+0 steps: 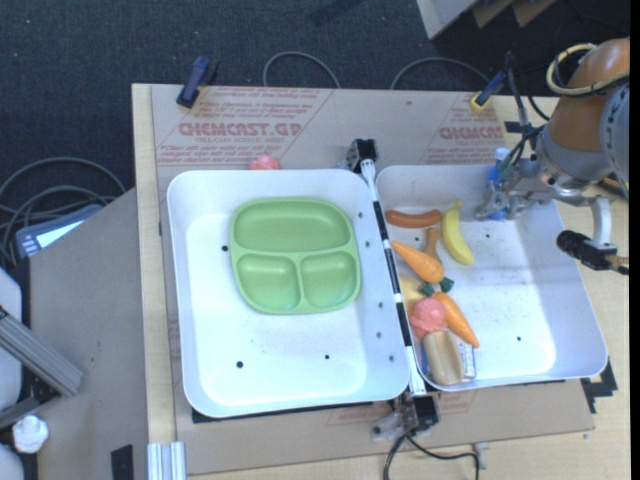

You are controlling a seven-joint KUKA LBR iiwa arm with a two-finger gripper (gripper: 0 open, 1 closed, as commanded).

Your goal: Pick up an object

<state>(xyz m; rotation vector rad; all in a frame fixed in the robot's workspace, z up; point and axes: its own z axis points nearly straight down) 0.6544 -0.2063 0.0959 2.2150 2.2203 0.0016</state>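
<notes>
The right bin [540,318] holds toy food along its left side: a sausage [413,217], a yellow banana [457,237], two orange carrots [418,260] [457,317], a pink-red round fruit [429,314] and a bread-like piece [443,356] in the near corner. My gripper [497,205] hangs over the bin's far right part, to the right of the banana and apart from it. Nothing shows between its fingers.
The left bin [210,358] carries a green three-compartment plate [295,253]. A small pink object [264,163] lies on the cardboard behind that bin. Blue clamps [194,81] [487,92] sit at the board's far edge. Cables run behind the bench.
</notes>
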